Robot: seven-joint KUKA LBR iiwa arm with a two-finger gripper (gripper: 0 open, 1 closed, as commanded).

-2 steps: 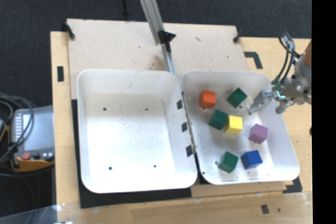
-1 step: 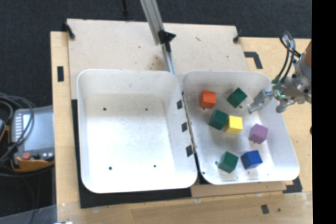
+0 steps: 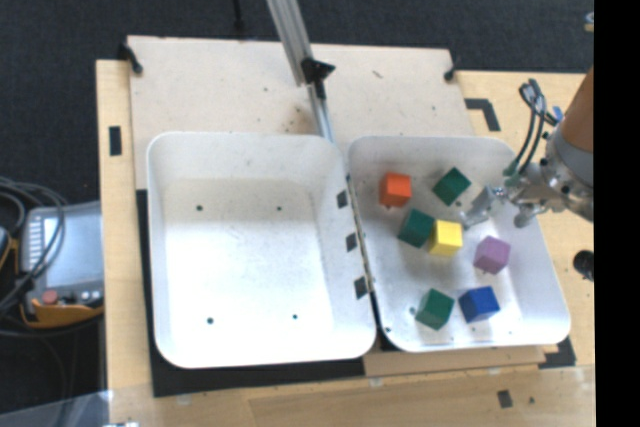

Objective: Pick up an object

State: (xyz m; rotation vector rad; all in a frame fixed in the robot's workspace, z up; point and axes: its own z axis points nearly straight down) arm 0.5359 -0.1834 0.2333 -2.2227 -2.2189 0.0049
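Bench: pale wooden board with two shallow white bins side by side.
Left bin: white, a few small dark dots on the floor.
Right bin: white, holding seven small blocks.
Orange block: upper left of the right bin.
Green blocks: one at upper centre, one just left of the yellow block, touching it, one near the front wall.
Yellow block: centre of the right bin.
Purple block: right of the yellow block, apart from it.
Blue block: front of the bin, just beside the lower green block.
Gripper: over the right bin, between the upper green block and the purple block; opening of the tool cannot be told, nothing seen in its grasp.
Arm: entering from the right edge, cables looped above the wrist.
Metal rail: slanting from the top down to the gap between the bins.
Writing, brands, labels: none legible.
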